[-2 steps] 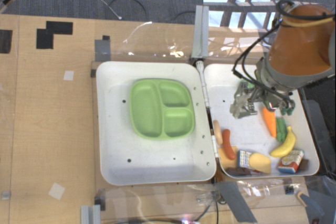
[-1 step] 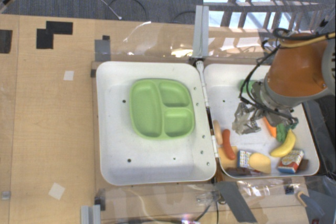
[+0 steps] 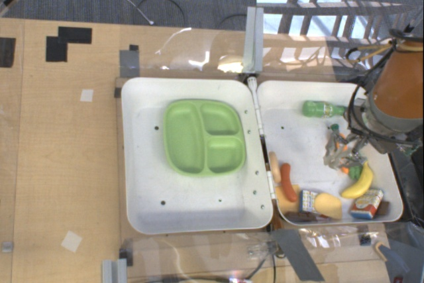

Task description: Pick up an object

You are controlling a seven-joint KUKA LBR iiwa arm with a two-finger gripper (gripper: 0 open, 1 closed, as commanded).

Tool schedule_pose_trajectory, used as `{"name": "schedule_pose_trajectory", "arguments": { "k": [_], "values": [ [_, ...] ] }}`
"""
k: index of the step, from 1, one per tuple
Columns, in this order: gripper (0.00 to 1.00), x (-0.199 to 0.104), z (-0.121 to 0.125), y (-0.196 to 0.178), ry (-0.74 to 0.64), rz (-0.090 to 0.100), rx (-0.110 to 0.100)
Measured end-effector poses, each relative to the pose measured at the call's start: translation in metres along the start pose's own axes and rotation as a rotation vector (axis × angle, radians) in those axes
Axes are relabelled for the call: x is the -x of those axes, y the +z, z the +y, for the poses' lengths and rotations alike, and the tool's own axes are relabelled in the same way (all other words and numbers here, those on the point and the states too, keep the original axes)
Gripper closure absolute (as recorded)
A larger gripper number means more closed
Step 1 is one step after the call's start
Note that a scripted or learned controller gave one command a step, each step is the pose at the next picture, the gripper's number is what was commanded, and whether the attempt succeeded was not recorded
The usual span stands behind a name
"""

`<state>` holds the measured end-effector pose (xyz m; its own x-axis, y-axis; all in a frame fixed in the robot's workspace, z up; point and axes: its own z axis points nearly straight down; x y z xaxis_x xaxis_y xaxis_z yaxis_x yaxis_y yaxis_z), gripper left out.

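The gripper hangs low in the right bin, just above the banana. I cannot tell if its jaws are open or closed. Nothing looks lifted yet, so picking up is still left.

You see bright, even overhead light with soft shadows inside the left bin. Glare streaks the clear plastic sheet at the far side; focus is slightly soft throughout.
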<state>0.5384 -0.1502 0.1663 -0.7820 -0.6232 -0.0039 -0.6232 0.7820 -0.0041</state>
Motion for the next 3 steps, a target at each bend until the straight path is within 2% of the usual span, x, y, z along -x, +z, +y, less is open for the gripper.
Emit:
{"name": "schedule_pose_trajectory", "arguments": {
  "k": [1, 2, 3],
  "values": [
    [1.00, -0.016, -0.033, -0.002, -0.284, -0.001, 0.002],
    [1.00, 0.020, -0.055, 0.066, -0.008, -0.001, 0.005],
    [0.00, 0.019, -0.056, 0.064, -0.007, -0.002, 0.002]
  ]
}}
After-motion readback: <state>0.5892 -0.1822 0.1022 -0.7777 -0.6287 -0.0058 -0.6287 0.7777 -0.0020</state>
